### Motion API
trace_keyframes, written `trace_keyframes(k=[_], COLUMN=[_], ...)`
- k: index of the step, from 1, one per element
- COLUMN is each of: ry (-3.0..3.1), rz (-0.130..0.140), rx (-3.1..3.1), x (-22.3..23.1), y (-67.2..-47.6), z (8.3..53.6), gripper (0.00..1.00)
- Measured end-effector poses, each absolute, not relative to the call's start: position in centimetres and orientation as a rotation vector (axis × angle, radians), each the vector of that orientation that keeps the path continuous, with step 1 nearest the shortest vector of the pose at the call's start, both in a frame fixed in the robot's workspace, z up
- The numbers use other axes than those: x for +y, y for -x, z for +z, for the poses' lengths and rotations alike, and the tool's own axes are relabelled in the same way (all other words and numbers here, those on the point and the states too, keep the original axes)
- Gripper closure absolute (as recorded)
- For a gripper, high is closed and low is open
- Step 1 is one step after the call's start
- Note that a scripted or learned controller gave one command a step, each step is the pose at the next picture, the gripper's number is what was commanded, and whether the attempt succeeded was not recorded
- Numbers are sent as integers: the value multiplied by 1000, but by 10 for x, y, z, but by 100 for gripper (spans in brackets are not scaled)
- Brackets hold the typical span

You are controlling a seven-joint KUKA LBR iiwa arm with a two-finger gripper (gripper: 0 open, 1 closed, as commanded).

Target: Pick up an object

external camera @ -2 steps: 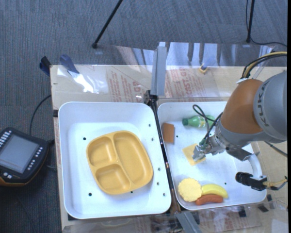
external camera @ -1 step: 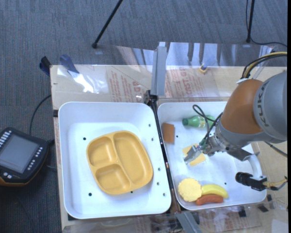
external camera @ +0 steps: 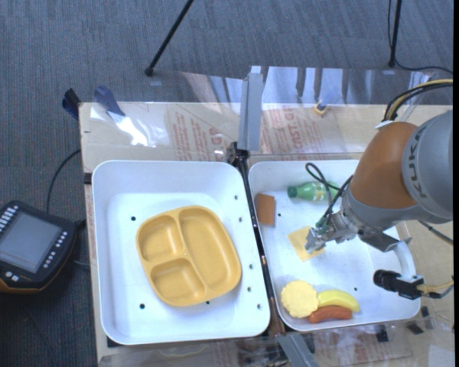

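My gripper [external camera: 317, 239] low in the right bin [external camera: 367, 300], tips on the pale yellow cheese slice [external camera: 301, 245], whether my jaws grip it I cannot tell, green bottle [external camera: 307, 192] nearby.

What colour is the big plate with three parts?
Yellow: the plate shows best in the camera view.

Gripper [external camera: 315, 241] over yellow slice [external camera: 301, 243]

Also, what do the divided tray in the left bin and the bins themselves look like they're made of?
Divided tray: likely moulded plastic, matte mustard yellow; one even colour, rounded compartment ridges, soft sheen. Left bin and right bin: probably plastic as well, smooth white with rounded corners and a faint gloss, though painted metal can't be ruled out from this view.
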State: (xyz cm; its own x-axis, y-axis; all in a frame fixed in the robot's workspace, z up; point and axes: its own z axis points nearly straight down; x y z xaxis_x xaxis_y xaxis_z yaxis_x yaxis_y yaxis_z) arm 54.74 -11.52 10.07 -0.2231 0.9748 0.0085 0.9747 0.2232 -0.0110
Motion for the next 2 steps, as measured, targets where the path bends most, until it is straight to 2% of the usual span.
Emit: trace_keyframes(k=[1,2], ry=[1951,2107], rz=[6,5], rx=[-2445,-2319], x=[-115,-85], y=[-547,-556], z=[100,84], gripper=[0,0])
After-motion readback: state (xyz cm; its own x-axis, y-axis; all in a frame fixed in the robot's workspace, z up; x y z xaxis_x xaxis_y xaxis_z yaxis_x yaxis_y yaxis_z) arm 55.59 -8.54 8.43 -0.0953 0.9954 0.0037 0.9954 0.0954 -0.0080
